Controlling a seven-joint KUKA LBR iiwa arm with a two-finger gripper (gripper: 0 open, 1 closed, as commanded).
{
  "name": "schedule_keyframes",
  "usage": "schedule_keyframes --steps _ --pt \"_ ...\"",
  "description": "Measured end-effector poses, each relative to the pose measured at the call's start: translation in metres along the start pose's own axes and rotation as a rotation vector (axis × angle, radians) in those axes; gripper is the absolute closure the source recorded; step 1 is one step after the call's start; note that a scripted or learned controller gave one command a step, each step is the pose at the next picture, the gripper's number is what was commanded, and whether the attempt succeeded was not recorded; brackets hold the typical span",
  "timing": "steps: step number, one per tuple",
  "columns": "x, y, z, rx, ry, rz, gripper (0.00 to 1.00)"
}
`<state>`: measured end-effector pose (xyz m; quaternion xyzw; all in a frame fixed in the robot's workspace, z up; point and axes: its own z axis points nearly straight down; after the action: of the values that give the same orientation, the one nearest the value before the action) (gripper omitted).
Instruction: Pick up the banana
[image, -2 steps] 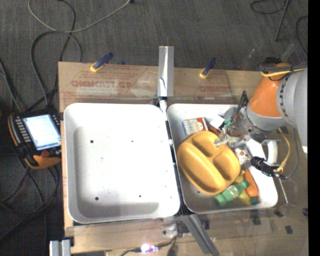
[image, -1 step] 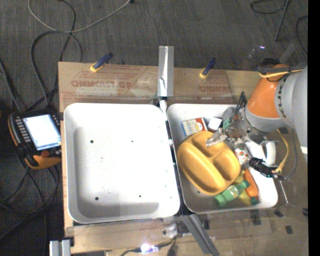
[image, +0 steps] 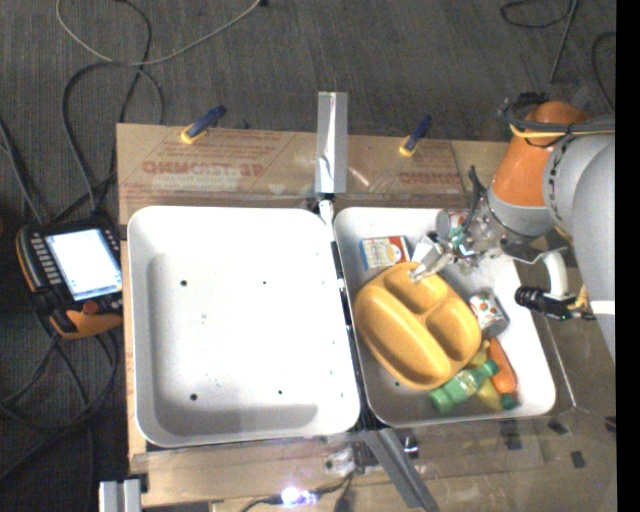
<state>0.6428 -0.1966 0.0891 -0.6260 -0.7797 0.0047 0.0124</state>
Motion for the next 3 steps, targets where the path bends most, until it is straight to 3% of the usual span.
schedule_keyframes --steps 1,2,3 --pt "0.004 -0.036 -0.001 -0.033 -0.019 -0.002 0.00" --pt "-0.004 0.002 -0.001 0.003 -0.012 -0.189 0.00" --pt "0.014 -0.039 -0.001 -0.031 -0.025 -0.257 0.00"
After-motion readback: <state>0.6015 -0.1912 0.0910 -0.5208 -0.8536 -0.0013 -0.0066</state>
